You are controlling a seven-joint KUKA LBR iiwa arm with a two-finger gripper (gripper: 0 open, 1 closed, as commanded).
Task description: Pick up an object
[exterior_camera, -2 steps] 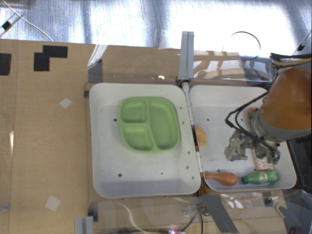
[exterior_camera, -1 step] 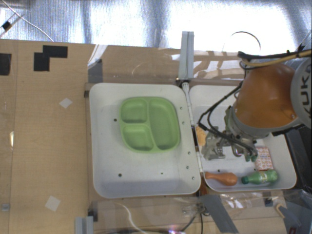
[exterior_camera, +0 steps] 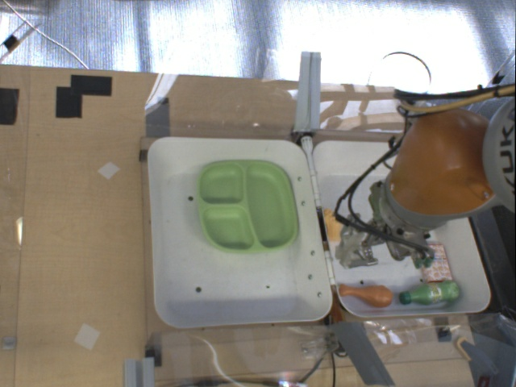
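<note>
Lying alone in the left bin (exterior_camera: 169,297) is a green divided plate (exterior_camera: 246,205), well apart from the arm. Over the right bin (exterior_camera: 482,293) hangs the gripper (exterior_camera: 372,247), trailed by black cables (exterior_camera: 355,200). Just below it an orange carrot-shaped toy (exterior_camera: 367,294) and a green bottle (exterior_camera: 431,294) lie along the near wall, beside a small red-patterned packet (exterior_camera: 436,264).

The divided green plate (exterior_camera: 246,205) looks like smooth matt plastic, as do the two white bins (exterior_camera: 185,289). The green bottle (exterior_camera: 431,294) is glossy. The counter (exterior_camera: 72,240) is matt brown board. The arm's orange band (exterior_camera: 443,164) has a smooth sheen.
</note>
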